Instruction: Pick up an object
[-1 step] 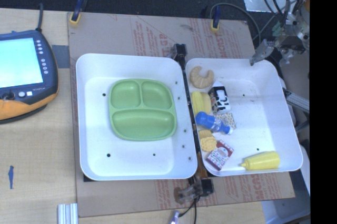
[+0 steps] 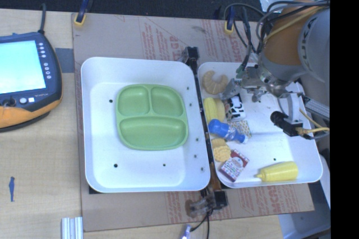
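Right bin, gripper over corn cob (just beside), blue bottle below.

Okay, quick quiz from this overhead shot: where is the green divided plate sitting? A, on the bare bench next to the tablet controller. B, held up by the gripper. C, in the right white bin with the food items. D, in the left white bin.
D: the green divided plate lies flat in the left white bin, apart from the toy food crowded into the right white bin.
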`<state>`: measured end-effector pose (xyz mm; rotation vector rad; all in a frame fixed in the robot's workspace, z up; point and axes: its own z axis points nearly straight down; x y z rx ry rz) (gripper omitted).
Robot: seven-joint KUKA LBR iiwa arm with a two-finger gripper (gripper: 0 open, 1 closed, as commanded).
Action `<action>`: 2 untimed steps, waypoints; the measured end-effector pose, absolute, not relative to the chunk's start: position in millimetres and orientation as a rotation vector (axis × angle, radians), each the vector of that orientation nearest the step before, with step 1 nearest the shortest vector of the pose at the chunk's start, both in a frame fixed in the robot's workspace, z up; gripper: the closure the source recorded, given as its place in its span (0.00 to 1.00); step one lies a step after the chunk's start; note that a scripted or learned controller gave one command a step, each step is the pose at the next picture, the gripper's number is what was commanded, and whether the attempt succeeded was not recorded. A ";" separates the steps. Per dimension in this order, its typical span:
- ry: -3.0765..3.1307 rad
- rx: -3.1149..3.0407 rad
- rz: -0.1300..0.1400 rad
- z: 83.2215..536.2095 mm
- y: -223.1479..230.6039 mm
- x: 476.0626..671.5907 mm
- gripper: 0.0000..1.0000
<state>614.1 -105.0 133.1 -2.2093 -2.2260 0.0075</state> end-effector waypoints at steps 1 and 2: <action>-2.229 -2.212 0.006 92.1 -100.1 632.6 0.00; -2.228 -2.213 0.003 92.2 -102.3 647.0 0.00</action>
